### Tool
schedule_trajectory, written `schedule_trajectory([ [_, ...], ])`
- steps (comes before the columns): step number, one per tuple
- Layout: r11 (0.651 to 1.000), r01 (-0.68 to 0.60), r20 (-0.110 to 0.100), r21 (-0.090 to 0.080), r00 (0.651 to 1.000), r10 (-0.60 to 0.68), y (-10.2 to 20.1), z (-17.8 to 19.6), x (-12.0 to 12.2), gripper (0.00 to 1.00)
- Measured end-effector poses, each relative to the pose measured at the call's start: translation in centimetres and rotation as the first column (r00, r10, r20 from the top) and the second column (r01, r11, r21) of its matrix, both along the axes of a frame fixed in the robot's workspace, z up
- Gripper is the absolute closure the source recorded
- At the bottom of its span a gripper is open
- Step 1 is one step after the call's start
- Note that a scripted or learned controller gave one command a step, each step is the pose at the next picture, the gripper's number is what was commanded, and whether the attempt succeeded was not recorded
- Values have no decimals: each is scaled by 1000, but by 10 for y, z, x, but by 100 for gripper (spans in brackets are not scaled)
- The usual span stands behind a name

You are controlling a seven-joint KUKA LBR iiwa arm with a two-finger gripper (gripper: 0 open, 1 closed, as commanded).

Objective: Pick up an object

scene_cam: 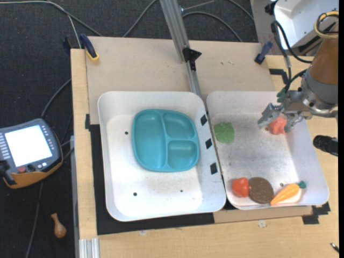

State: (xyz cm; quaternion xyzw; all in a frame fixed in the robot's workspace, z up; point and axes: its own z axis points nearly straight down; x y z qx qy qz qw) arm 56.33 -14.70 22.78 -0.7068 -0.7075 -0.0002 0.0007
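Note:
My gripper (279,120) hangs over the upper right part of the right bin (258,160). A salmon-pink object (278,126) sits between its two grey fingers (267,116), which press against its sides. In the same bin a green lumpy object (224,132) lies near the left wall. Along the front wall lie a red tomato-like object (241,187), a brown round object (260,190) and an orange carrot (286,193). I cannot tell whether the pink object is off the bin floor.
The left bin (121,160) holds a teal divided plate (165,140). A metal pole (180,31) slants down to the gap between the bins. A teach pendant (27,152) lies off the bench at left. Cables trail across the floor behind.

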Motion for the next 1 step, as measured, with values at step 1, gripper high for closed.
schedule_trajectory([
  [1, 1000, 1, -6, 1, 1000, -1, 1, -63, -1, 0],
])
